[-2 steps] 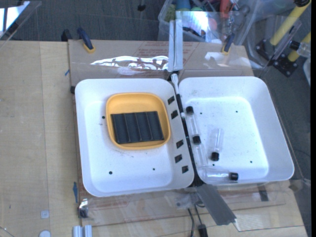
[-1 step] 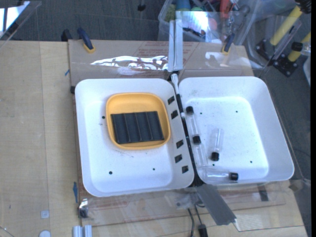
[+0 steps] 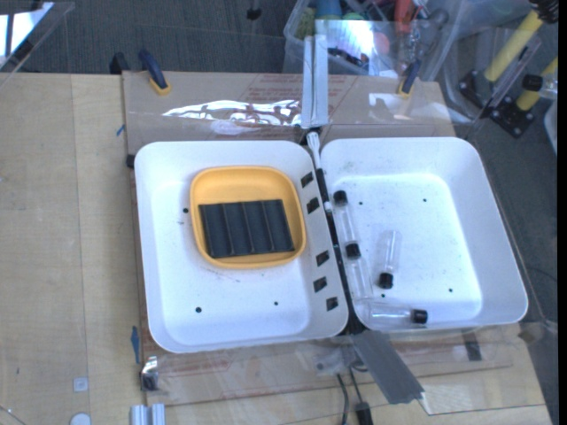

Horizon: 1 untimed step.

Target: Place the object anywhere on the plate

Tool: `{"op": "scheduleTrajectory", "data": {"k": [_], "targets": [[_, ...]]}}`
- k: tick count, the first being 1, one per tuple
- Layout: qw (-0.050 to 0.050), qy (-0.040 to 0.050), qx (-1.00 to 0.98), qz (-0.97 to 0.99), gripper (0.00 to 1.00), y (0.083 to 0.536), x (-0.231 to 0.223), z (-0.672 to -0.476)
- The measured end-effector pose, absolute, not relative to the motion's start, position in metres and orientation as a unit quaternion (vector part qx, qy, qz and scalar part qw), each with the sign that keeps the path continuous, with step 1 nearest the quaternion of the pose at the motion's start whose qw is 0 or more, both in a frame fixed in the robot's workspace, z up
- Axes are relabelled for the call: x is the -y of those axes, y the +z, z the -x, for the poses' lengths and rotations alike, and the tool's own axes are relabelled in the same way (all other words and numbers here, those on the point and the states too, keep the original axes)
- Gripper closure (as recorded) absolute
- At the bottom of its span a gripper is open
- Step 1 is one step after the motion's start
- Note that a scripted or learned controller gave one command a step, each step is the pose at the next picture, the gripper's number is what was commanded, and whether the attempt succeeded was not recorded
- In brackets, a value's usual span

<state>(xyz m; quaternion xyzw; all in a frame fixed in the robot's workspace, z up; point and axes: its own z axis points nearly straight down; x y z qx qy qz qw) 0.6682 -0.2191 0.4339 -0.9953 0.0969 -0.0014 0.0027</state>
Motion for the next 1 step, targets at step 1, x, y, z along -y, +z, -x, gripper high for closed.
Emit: {"op": "scheduleTrajectory", "data": {"k": [1], "targets": [[0.002,-0.0016,-0.097,0.995,1.0,0.4343,0.219,-0.6682]]}}
